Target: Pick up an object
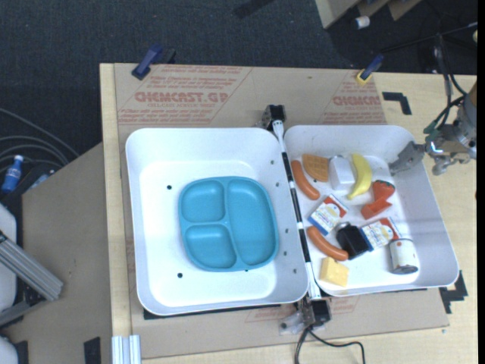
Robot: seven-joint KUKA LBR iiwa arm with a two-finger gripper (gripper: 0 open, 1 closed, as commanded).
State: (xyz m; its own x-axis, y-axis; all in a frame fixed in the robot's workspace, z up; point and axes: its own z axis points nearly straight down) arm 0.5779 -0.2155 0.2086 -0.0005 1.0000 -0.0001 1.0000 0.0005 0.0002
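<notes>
Nothing lifted yet: yellow banana (361,174), orange carrot (379,199) and other toy foods lying in the right shallow white bin (436,217), grey two-finger gripper (424,155) hovering above its far-right rim, finger state impossible to tell.

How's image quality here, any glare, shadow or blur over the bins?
Camera view: even, soft light; the white right bin looks bright but keeps its detail. The blue tray in the left bin shows no hard glare. Gripper at the right bin's rim is slightly soft. Small toys read coarse, labels illegible.
</notes>
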